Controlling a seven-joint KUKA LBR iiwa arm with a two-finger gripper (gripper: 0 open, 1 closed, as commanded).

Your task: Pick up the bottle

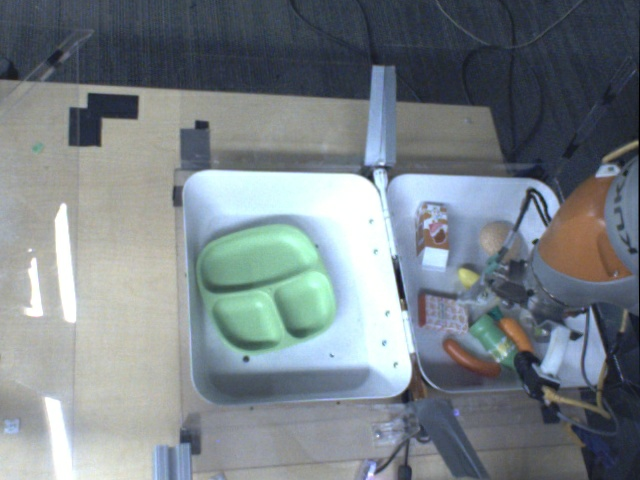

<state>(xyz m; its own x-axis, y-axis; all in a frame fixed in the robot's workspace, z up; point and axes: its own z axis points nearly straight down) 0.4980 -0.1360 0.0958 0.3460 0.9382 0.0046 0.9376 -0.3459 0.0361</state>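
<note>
Bottle [493,334], green, lay near the right bin's [455,380] front edge, beside a sausage [470,358] and carrot [517,333]. Gripper [510,293] hovered just behind; finger state unclear. A good grasp would straddle the bottle's middle, avoiding neighbours.

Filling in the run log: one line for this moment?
arm: over right bin | gripper: above green bottle, hold unclear | left bin: green tray
</note>
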